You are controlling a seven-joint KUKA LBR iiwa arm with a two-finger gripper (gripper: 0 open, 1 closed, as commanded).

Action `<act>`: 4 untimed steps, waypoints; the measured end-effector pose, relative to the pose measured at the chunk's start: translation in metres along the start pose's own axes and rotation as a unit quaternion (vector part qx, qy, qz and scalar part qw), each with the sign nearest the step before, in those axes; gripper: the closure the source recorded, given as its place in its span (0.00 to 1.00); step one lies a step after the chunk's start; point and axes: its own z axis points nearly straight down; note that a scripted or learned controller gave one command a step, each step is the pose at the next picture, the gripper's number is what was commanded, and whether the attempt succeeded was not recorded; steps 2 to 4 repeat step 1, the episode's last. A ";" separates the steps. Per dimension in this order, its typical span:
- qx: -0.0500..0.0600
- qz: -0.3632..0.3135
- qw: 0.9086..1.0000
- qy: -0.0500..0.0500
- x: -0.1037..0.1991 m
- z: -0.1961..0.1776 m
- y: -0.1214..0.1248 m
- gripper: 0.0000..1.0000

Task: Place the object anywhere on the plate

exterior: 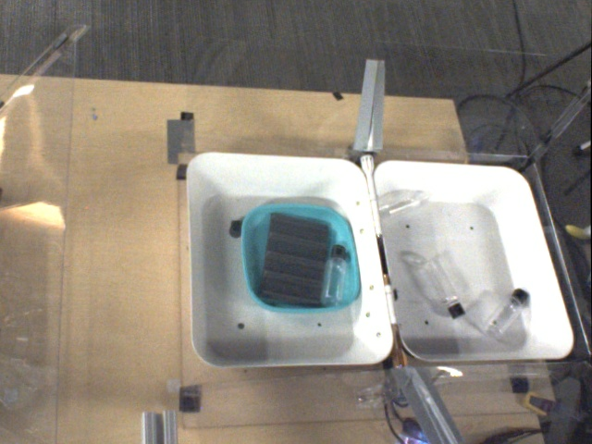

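I see a clear vial (339,272) lying on the teal plate (252,252) beside a dark ribbed block (294,257). Looks done. Claw state: I cannot tell.

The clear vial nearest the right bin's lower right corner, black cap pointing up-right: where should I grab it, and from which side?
Probably mid-body on the clear vial, coming straight down with the fingers across its narrow width. It lies flat and slanted on the right bin floor, cap toward the upper right, so the long sides are open. Another vial lies just left; stay off it.
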 end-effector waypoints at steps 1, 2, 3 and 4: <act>0.000 -0.161 0.987 0.000 -0.001 0.000 0.000 0.00; 0.000 -0.161 0.987 0.000 -0.001 0.000 0.000 0.00; 0.000 -0.161 0.987 0.000 -0.001 0.000 0.000 0.00; 0.000 -0.161 0.987 0.000 -0.001 0.000 0.000 0.00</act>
